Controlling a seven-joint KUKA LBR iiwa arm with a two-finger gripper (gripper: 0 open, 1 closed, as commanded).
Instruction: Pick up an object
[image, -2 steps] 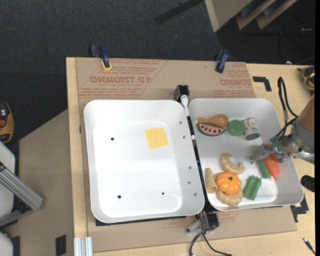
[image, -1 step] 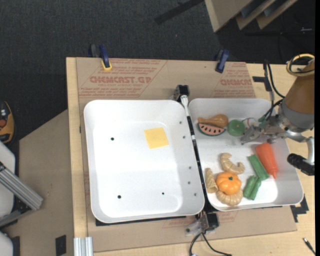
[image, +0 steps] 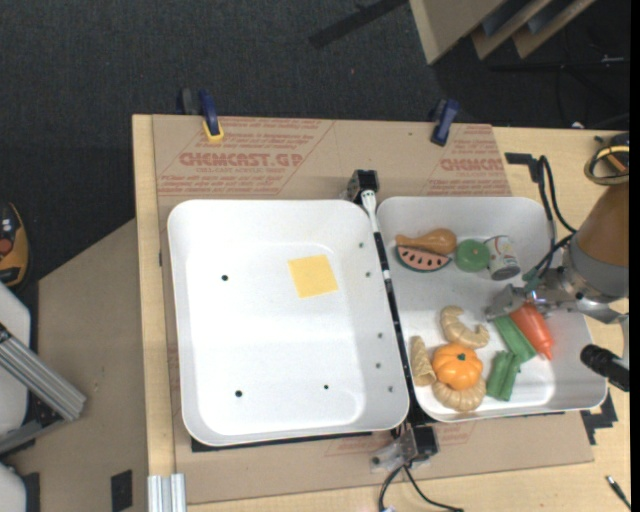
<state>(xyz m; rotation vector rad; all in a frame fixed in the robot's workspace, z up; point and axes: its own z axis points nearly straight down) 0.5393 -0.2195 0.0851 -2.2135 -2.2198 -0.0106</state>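
My gripper (image: 510, 300) reaches in from the right and is low in the right bin (image: 530, 215). It hangs just above a red-orange carrot (image: 535, 332) and a green vegetable piece (image: 514, 340). To its left lies a beige curled pastry (image: 464, 327). Behind it sits a green can lying on its side (image: 487, 255). An orange pumpkin (image: 459, 367) rests on a tan bread piece (image: 447, 392) at the bin's front. A watermelon slice (image: 423, 259) and a tan pear (image: 428, 241) lie at the back left.
The left bin (image: 200, 300) holds a flat yellow square (image: 313, 275). A second green piece (image: 501, 377) lies near the right bin's front wall. Black cables (image: 545, 190) run behind the arm, and clamps (image: 210, 118) hold the cardboard base.
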